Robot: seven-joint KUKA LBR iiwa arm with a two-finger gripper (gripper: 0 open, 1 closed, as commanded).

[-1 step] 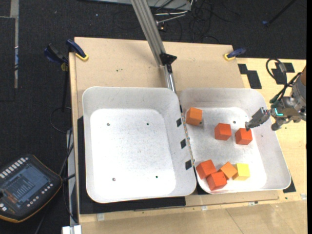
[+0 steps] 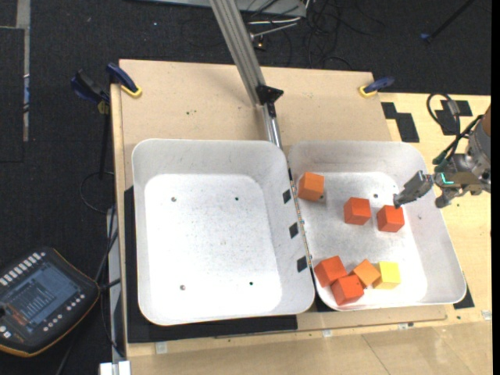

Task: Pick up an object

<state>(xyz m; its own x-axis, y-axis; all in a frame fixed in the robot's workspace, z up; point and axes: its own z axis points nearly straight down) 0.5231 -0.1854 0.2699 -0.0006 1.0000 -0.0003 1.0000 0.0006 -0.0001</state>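
Note:
The right bin (image 2: pixel 437 233) holds several cubes. An orange cube (image 2: pixel 312 186) lies near its left wall, and a red-orange cube (image 2: pixel 357 210) and a red cube (image 2: pixel 390 218) sit in its middle. Two red cubes (image 2: pixel 337 280), an orange cube (image 2: pixel 366 273) and a yellow cube (image 2: pixel 388 273) cluster at its front. My gripper (image 2: pixel 427 195) hangs over the bin's right side, open, with nothing between its fingers. Its left fingertip (image 2: pixel 402 199) is just above and right of the red cube in the middle.
The left bin (image 2: pixel 148 209) stands beside the right one, with a black-marked divider (image 2: pixel 295 229) between them. A metal pole (image 2: pixel 242 45) slants in from the top. A teach pendant (image 2: pixel 39 295) lies at the lower left, off the bench.

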